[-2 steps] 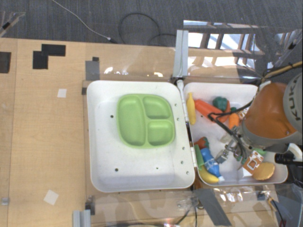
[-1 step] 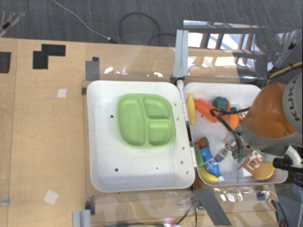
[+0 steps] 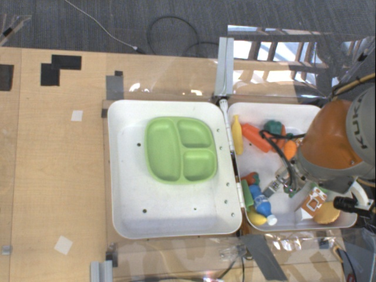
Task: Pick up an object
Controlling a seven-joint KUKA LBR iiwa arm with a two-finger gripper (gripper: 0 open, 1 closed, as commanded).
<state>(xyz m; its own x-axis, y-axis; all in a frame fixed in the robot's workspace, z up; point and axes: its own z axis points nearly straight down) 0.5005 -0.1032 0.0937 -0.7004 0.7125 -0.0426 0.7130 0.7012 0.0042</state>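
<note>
My gripper [image 3: 282, 188] hangs low in the right bin [image 3: 276, 111], beneath the orange band of the arm [image 3: 329, 137]. It is open, and bare white bin floor shows between its fingers. A blue bottle [image 3: 259, 201] lies just to its left, beside a red piece [image 3: 251, 177] and a green piece [image 3: 247, 196]. A tan box-like item [image 3: 317, 207] sits just to its right. Farther back lie a yellow banana [image 3: 237, 133], an orange carrot [image 3: 256, 137], a dark green item [image 3: 273, 126] and a small orange item [image 3: 290, 149]. The arm hides part of the bin's right side.
The left bin [image 3: 126, 216] holds a green divided plate [image 3: 179, 150]. The wall between the two bins [image 3: 231, 157] runs close to the banana and the bottle. A yellow item [image 3: 257, 219] rests at the right bin's front left corner. Black cables [image 3: 276, 138] loop over the toys.
</note>
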